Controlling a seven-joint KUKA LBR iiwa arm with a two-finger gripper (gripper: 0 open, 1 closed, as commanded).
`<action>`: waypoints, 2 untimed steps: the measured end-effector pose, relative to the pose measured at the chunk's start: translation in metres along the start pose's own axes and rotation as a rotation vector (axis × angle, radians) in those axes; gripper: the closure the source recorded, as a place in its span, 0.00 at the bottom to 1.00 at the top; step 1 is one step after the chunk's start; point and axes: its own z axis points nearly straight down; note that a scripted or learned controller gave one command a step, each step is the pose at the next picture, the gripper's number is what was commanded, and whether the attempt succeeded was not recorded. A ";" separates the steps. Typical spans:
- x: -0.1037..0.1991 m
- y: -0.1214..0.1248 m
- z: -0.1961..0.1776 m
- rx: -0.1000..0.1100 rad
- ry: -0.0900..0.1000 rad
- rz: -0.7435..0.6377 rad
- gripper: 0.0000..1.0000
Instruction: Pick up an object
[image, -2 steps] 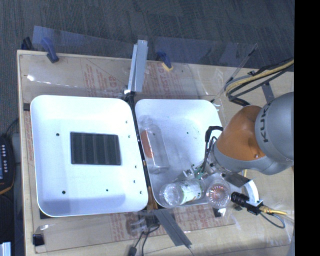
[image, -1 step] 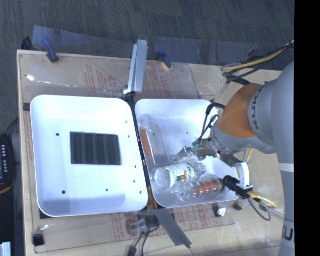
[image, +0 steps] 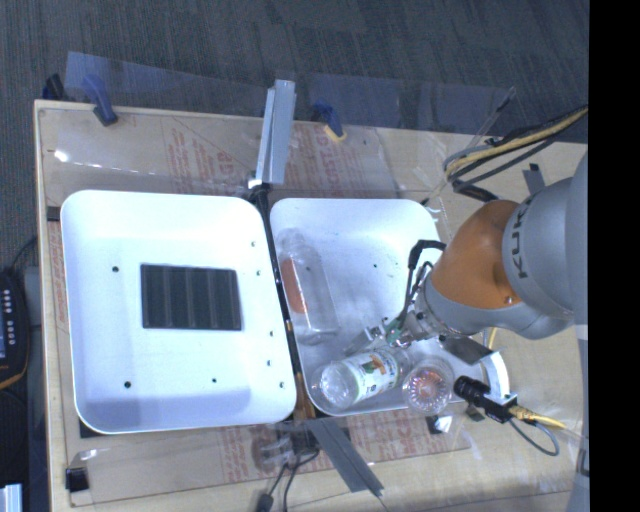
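The right bin (image: 345, 225) holds three clear things. A flat clear packet with an orange strip (image: 303, 285) lies along its left wall. A clear plastic bottle with a green-and-white label (image: 358, 381) lies on its side at the near edge. A round clear cup or lid with a reddish mark (image: 428, 386) sits just right of the bottle. My gripper (image: 393, 333) reaches down from the right, low over the bin floor, just above the bottle's right end and left of the cup. Nothing can be seen held in it.
The left bin (image: 100, 230) has a dark slatted panel (image: 190, 297) in its floor. The grey arm with its orange band (image: 480, 270) covers the right bin's right wall. Blue clamps and a metal bar (image: 274, 130) stand at the bench's far side.
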 end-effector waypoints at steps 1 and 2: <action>0.019 -0.010 0.001 -0.001 0.000 -0.065 0.00; 0.019 -0.010 -0.005 0.004 0.003 -0.070 1.00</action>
